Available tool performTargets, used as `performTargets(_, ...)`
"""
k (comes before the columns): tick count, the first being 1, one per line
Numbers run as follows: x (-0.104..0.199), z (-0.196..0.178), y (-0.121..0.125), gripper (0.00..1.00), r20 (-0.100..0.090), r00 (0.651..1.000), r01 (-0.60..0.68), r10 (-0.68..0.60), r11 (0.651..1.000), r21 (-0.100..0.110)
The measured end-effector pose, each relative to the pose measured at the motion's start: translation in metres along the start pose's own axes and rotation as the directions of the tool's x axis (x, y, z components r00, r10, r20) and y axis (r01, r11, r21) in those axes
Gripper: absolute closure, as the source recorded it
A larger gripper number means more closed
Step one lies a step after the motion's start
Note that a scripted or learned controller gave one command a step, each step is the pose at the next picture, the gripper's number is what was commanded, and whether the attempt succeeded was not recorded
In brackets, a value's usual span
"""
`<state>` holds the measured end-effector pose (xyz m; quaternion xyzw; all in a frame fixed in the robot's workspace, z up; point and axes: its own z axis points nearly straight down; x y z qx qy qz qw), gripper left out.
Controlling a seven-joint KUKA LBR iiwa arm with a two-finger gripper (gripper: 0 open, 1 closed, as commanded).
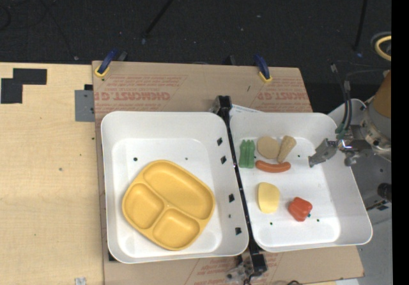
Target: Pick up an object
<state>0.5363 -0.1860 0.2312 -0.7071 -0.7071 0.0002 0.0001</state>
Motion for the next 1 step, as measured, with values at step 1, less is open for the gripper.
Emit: performTargets(1, 0.0000, 0.0000, 0.0000, 0.00, 0.000, 1.000, 0.000, 0.000, 1.000, 0.000)
